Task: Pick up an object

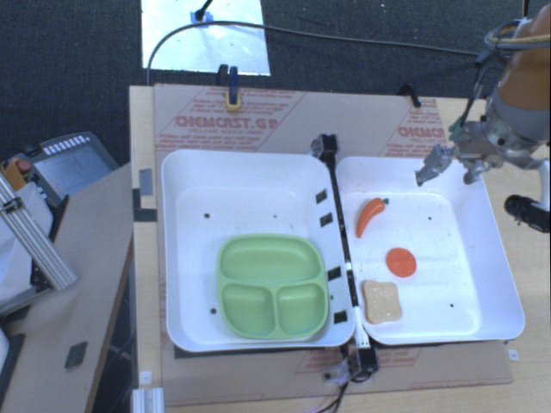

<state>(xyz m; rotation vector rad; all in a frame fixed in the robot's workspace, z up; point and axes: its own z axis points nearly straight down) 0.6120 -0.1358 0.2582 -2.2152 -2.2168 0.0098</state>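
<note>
My jaws [452, 165] hang spread and empty over the right bin's [495, 231] far edge; I'd centre over the carrot [370, 216] before descending.

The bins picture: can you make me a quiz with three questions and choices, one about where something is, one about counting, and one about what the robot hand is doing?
1. Where is the green tray?
A. left bin
B. right bin
C. the floor

2. How many food toys lie in the right bin?
A. one
B. three
C. five

3. What are the gripper fingers doing?
A. squeezing the carrot
B. spread open, holding nothing
C. squeezing the bread

Answers: 1 A, it sits in the left bin. 2 B, carrot, red slice, bread. 3 B, the fingers are apart above the bin's far edge.
</note>
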